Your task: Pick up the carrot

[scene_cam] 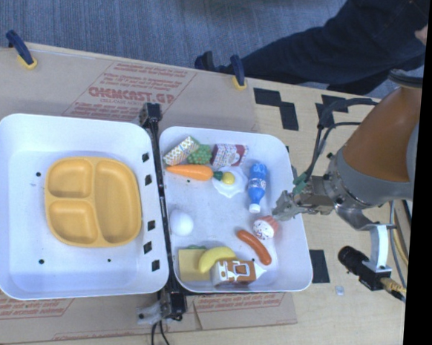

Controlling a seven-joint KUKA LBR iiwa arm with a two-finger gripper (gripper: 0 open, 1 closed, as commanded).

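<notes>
Two shallow white bins side by side on a cardboard-covered bench. The left bin (4,211) holds a yellow divided plate (92,200) near its middle. The grey arm (377,155), orange-banded, enters from 3 o'clock; its gripper (284,209) hangs over the 3 o'clock rim of the right bin (298,264) — whether the fingers stand wide or narrow cannot be told at this slant, and nothing shows between them.

Contents of the right bin, larger to smaller: a yellow cheese block (188,264) with a banana (216,259) against it at 6 o'clock; a small carton (234,273) just beside the banana; the carrot (191,171) lying crosswise at 11 o'clock, orange with a green tip, well apart from the gripper; a blue bottle (256,184) at 1 o'clock; a sausage (254,246) at 4 o'clock; a fried egg (228,182) touching the carrot's tip — and a white egg (181,222) at 8 o'clock
</notes>
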